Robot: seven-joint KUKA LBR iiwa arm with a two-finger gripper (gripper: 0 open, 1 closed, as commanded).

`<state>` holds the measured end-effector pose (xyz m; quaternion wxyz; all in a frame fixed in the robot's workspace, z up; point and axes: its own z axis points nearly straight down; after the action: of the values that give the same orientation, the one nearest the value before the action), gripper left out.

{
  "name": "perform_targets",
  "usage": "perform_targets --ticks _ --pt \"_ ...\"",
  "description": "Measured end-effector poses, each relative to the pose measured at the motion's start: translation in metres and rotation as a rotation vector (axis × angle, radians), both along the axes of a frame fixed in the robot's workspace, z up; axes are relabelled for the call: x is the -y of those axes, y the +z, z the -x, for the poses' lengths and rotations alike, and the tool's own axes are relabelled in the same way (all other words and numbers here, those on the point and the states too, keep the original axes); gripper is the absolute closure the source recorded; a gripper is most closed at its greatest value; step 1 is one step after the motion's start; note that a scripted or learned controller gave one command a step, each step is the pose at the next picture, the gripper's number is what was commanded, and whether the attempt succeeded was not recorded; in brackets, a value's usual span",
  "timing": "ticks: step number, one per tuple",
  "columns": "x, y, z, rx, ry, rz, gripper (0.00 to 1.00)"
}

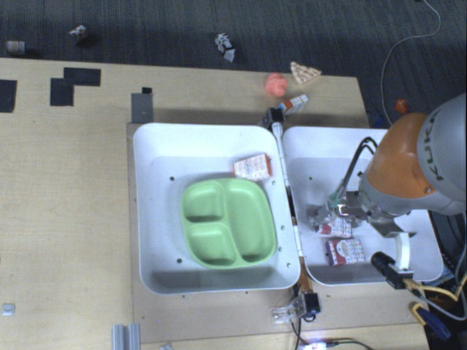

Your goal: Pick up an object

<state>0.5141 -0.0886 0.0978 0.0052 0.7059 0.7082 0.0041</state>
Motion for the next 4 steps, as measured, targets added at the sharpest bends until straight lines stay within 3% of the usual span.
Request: perform_targets --ticks 1,4 --pt "-0.067 0.087 0.026 -0.009 0.001 -0.003 1.00" --pt "-0.083 0.087 0.027 -0.009 0.002 -0.003 1.00"
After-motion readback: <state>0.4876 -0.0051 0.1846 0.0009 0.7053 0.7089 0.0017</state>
